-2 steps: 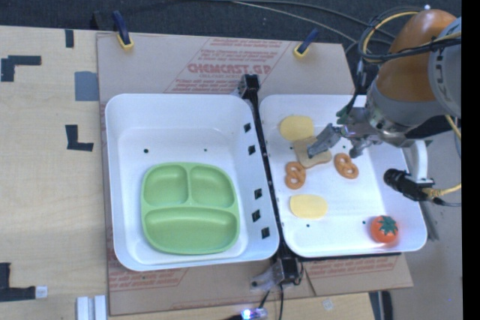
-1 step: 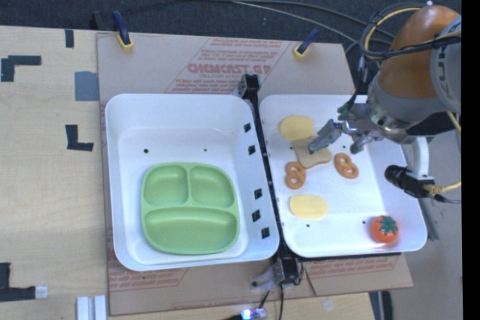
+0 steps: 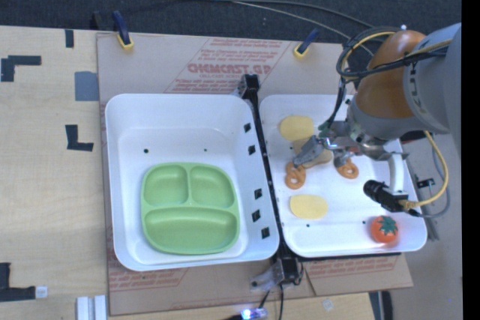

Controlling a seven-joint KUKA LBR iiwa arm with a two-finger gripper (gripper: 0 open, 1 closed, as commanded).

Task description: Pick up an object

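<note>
My gripper (image 3: 324, 148) is low in the right bin (image 3: 341, 240), whether spread I cannot tell; next I must settle on the pretzel (image 3: 295, 177).

The arm (image 3: 405, 86) is cut off at the right edge. Its wrist hides part of the right bin (image 3: 330, 240) (far corner). The gripper (image 3: 324, 150) fingers' tips are too blurred to read.
</note>
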